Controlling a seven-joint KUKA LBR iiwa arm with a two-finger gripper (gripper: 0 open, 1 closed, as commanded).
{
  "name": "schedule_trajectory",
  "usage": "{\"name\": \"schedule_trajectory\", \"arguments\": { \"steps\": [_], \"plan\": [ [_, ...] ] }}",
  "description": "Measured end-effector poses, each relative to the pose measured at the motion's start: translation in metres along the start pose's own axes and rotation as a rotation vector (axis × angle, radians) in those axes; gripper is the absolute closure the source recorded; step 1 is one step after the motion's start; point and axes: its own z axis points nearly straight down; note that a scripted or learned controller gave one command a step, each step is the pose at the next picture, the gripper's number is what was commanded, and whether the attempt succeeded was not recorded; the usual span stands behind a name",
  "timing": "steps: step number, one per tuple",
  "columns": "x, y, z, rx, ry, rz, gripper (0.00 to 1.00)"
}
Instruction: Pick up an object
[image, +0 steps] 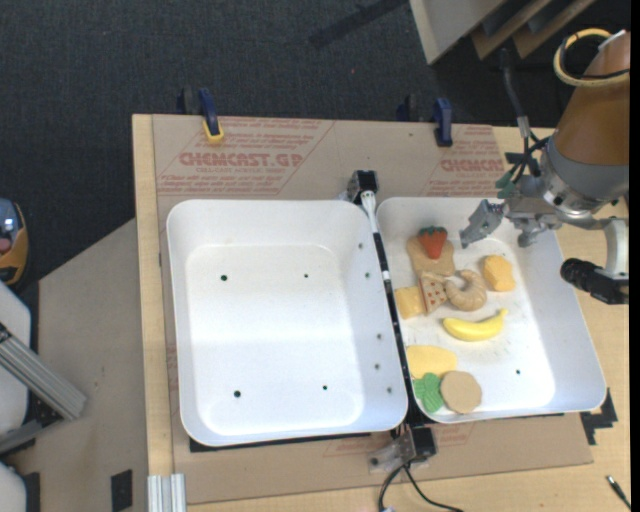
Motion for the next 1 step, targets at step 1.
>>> {"name": "schedule_trajectory", "arguments": {
  "steps": [1],
  "plan": [
    [0.0976,0.0525,0.0365,-0.001,0.004,-0.010,0.00]
  ]
}}
